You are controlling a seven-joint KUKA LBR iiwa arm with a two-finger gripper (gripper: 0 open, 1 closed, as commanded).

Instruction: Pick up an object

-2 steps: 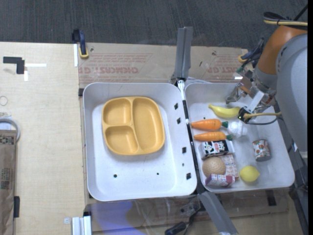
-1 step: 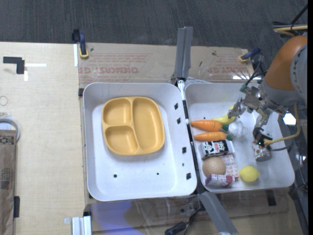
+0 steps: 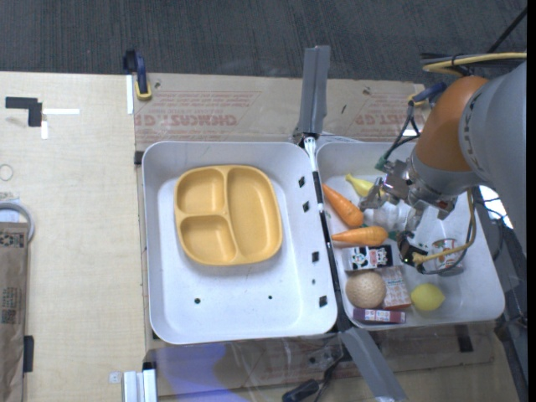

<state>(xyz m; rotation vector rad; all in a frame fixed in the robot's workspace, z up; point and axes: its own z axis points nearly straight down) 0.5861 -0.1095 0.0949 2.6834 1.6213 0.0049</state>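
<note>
Yellow lemon (image 3: 427,297) and a brown round fruit (image 3: 365,290) lie nearest me in the right bin (image 3: 481,308), then the milk carton (image 3: 371,259) and two carrots (image 3: 360,236). I judge I'm at the approach step: my tool (image 3: 400,193) hovers above the carrots; I cannot tell its state. Next I need a clean descent onto one item.
</note>
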